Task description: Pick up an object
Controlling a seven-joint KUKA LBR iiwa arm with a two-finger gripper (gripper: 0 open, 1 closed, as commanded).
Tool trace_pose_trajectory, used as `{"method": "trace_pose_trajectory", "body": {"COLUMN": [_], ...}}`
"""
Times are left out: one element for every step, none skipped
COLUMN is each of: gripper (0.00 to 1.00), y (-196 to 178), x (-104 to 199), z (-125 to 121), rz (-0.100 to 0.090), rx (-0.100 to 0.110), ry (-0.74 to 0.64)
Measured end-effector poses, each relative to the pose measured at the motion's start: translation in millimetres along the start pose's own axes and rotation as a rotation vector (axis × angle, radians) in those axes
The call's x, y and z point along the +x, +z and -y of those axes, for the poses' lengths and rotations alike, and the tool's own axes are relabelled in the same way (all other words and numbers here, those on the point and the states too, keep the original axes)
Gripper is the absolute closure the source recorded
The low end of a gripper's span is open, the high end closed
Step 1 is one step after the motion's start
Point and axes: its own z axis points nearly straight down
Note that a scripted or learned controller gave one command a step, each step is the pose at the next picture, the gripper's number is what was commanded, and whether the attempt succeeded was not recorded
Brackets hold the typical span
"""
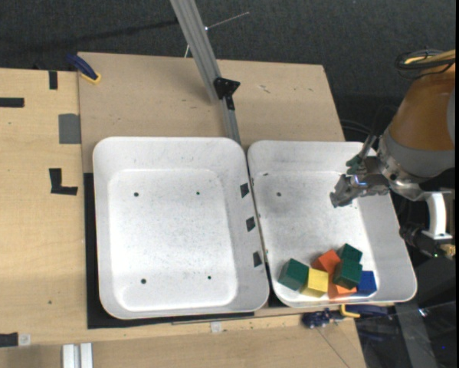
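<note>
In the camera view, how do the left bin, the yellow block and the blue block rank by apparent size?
1. left bin, clearly largest.
2. yellow block and blue block: they look alike, and the blue one is partly hidden, so unranked.

Wooden bench (pixel 30 205) carries black tape marks (pixel 58 181) at 9 o'clock. Grey metal pole (pixel 201 41) slants in from 12 o'clock, black clamp (pixel 226 88) attached.

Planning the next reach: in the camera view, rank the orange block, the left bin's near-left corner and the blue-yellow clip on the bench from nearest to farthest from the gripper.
1. orange block, right bin, below the gripper.
2. left bin's near-left corner.
3. blue-yellow clip, far left on the bench.
</note>
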Motion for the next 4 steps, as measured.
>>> {"method": "trace_pose_trajectory", "body": {"gripper": [1.0,1.0,1.0,1.0], "y": [10.9,19.5,21.6,8.3], "x": [53.9,109.0,158.5,204.3], "z": [-4.1,-7.4,-14.5,-8.4], "rz": [0.0,-0.001,-0.001,-0.001], "rx": [0.001,0.002,0.001,0.0], "ry": [-0.001,-0.001,0.0,-0.001]}}
